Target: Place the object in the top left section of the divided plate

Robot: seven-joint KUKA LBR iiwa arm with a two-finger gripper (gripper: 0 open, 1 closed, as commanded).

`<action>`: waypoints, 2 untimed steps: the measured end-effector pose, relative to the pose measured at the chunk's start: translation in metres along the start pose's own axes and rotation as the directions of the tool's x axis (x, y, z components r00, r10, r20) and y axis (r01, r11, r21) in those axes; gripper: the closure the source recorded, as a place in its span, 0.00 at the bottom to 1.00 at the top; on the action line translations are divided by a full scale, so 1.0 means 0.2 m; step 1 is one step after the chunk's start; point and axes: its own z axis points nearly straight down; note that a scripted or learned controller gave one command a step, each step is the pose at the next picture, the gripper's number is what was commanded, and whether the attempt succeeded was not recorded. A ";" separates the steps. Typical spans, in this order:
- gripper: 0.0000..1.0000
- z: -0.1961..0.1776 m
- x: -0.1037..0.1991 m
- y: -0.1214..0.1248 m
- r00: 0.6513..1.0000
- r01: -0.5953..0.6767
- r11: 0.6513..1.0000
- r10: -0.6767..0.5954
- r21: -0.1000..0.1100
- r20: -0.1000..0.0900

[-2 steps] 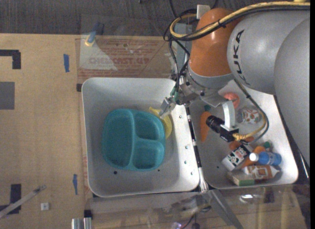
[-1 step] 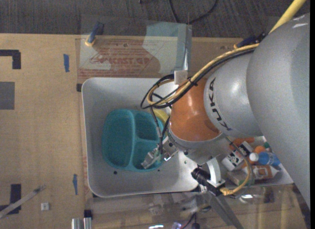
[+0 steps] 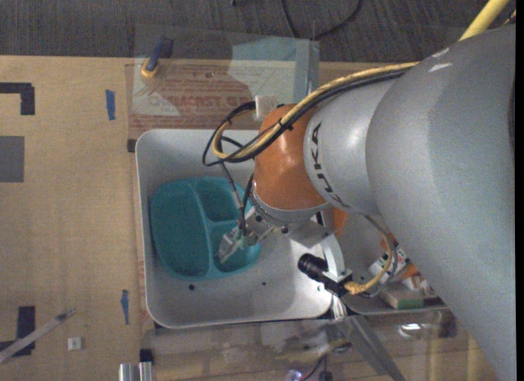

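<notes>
The grey KUKA arm with its orange wrist band [image 3: 282, 166] is reaching in from three o'clock over the shallow white plastic bin [image 3: 164, 289]. The teal divided plastic plate [image 3: 184, 224] is lying in that bin toward nine o'clock. The two-finger gripper [image 3: 232, 244] is hanging over the plate's compartment at its four o'clock side. Whether the pincer is open or closed cannot be told at this angle, and the task's object cannot be made out.
</notes>
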 end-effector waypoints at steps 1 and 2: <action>0.00 -0.12 0.04 0.14 0.966 -0.260 0.965 0.260 0.041 -0.001; 0.00 -0.26 0.12 0.18 0.809 -0.588 0.809 0.588 0.025 0.009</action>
